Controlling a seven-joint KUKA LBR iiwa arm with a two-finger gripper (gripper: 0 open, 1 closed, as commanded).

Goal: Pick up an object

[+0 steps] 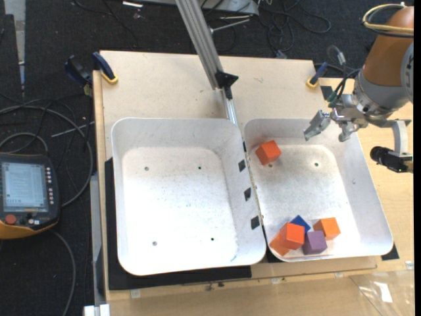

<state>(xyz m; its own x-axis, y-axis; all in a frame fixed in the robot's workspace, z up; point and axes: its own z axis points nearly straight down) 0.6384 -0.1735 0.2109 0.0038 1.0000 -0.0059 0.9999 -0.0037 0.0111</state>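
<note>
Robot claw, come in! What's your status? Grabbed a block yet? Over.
Gripper open, holding nothing, above right bin's far edge. Lone orange block nearest, loose on bin floor. Path clear.

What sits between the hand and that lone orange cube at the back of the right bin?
Nothing visible. The hand hangs over the right bin's far edge, and only bare bin floor lies between it and the lone orange cube.

Two bins side by side on bench (171,84). In right bin (355,196), one cube (268,153) alone at far left, four blocks (304,236) clustered at near edge. Gripper (332,129) above far rim.
</note>
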